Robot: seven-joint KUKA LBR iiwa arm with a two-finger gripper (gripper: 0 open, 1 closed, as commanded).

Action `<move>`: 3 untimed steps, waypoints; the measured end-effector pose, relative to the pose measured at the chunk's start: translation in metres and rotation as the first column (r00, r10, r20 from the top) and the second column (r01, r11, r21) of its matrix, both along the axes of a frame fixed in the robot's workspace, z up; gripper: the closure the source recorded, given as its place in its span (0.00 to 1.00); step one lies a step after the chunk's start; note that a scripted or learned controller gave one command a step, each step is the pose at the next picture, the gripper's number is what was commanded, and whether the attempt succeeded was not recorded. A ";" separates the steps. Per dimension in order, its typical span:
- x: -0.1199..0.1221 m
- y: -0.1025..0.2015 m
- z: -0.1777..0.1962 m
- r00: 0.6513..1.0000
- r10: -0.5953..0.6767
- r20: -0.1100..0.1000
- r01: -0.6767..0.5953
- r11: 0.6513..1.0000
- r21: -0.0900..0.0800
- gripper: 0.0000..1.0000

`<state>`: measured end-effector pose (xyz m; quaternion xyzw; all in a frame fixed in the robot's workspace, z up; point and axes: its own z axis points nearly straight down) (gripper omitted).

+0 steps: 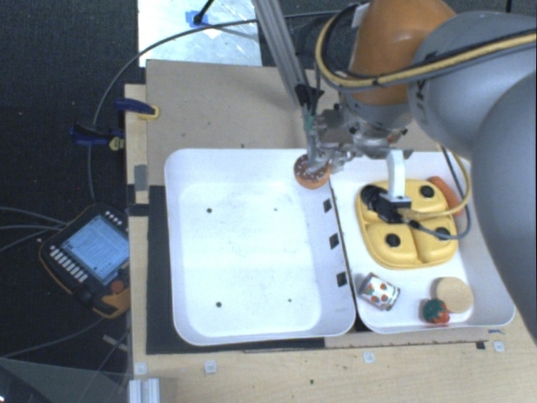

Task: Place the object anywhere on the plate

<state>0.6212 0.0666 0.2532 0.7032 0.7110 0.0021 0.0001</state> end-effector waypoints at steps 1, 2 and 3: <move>0.014 0.049 -0.007 1.000 -0.001 0.000 0.001 1.000 -0.001 1.00; 0.010 0.097 -0.007 1.000 -0.003 -0.001 0.003 1.000 -0.001 1.00; 0.014 0.145 -0.036 1.000 -0.002 -0.003 0.002 1.000 -0.001 1.00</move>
